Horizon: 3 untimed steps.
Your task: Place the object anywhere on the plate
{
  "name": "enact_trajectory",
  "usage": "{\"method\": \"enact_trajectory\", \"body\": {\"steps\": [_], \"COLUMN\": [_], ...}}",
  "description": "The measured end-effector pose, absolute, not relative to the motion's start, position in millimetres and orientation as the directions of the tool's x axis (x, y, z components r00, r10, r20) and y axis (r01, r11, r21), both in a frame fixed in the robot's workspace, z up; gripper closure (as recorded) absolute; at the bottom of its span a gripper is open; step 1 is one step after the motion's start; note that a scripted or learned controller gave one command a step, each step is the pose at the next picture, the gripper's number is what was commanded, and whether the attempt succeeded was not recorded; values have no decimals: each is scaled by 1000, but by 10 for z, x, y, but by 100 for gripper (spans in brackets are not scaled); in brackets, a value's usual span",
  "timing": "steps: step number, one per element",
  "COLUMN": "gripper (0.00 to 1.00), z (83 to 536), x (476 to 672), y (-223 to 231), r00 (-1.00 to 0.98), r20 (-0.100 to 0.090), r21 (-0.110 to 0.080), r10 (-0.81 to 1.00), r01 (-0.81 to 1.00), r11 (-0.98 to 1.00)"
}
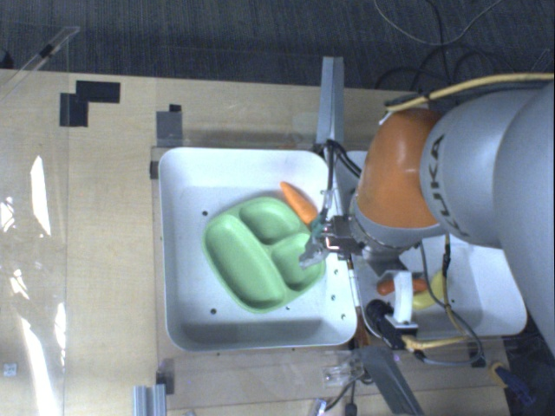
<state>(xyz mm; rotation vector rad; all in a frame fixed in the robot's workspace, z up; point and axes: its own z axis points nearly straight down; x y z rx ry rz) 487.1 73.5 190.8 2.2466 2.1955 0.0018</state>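
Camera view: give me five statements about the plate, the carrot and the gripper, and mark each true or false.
1. The green plate lies in the left bin. True.
2. The plate has one undivided well. False: ridges split it into three compartments.
3. The carrot lies at the plate's upper right edge. True.
4. The carrot is blue. False: it is orange.
5. The gripper hangs over the left edge of the left bin. False: it is over the plate's right side, near the carrot.
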Motion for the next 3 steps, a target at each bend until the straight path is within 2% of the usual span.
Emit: {"method": "enact_trajectory", "body": {"steps": [1,2,3], "gripper": [0,0,0], "z": [2768,3840,4349], "x": [4887,4995,6051], "y": [632,416,503], "r00": [562,559,730], "r20": [3,4,3], "r21": [4,6,3], "r10": [827,829,684], "r01": [827,829,684], "r11": [-562,-559,-730]}}
